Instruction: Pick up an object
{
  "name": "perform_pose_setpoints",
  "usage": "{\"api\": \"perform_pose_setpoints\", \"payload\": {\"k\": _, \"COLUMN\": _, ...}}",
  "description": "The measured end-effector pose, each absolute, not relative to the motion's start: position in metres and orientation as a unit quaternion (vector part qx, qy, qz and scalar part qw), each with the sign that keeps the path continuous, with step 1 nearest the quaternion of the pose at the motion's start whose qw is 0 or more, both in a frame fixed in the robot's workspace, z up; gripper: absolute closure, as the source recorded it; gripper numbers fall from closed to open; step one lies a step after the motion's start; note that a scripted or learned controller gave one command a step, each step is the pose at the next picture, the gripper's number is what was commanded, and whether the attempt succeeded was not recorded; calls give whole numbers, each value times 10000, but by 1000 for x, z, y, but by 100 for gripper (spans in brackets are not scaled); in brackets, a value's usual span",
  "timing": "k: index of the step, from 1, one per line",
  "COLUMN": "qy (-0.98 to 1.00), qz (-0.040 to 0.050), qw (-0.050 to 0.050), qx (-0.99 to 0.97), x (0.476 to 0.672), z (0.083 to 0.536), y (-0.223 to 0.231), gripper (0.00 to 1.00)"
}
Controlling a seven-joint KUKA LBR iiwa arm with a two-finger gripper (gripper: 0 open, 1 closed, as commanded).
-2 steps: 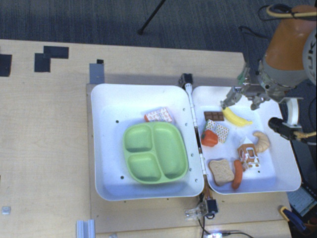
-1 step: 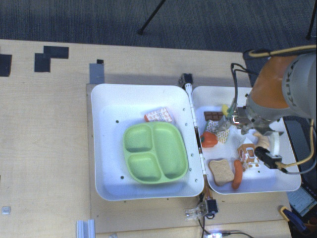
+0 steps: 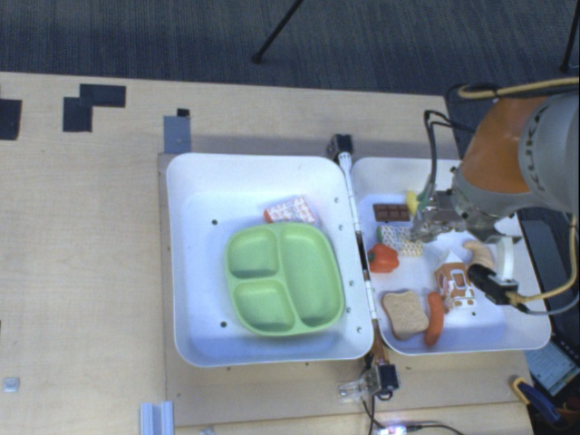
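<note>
Pale wooden bench [image 3: 82, 270] carries both bins, and with my end effector [image 3: 424, 225] low in the right bin [image 3: 535, 338] over the patterned packet [image 3: 396, 237], its opening hidden from me, I'd settle squarely before closing, clear of the tomato [image 3: 384, 259].

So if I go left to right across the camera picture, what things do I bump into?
Green divided plate → red tomato → slice of bread → sausage → little toy house.
</note>
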State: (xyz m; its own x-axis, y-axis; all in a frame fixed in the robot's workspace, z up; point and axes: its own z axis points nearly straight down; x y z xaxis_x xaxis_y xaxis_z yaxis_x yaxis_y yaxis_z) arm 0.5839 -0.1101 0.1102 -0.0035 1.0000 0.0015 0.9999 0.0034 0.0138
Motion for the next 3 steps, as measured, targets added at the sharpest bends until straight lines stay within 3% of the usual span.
{"api": "perform_pose_setpoints", "payload": {"k": 1, "qy": 7083, "qz": 53, "qw": 41, "qx": 7058, "x": 584, "z": 110, "y": -110, "gripper": 0}}
{"api": "perform_pose_setpoints", "payload": {"k": 2, "qy": 7072, "qz": 22, "qw": 24, "qx": 7070, "x": 538, "z": 87, "y": -87, "gripper": 0}}
{"api": "perform_pose_setpoints", "payload": {"k": 3, "qy": 7076, "qz": 41, "qw": 45, "qx": 7066, "x": 540, "z": 98, "y": -87, "gripper": 100}}
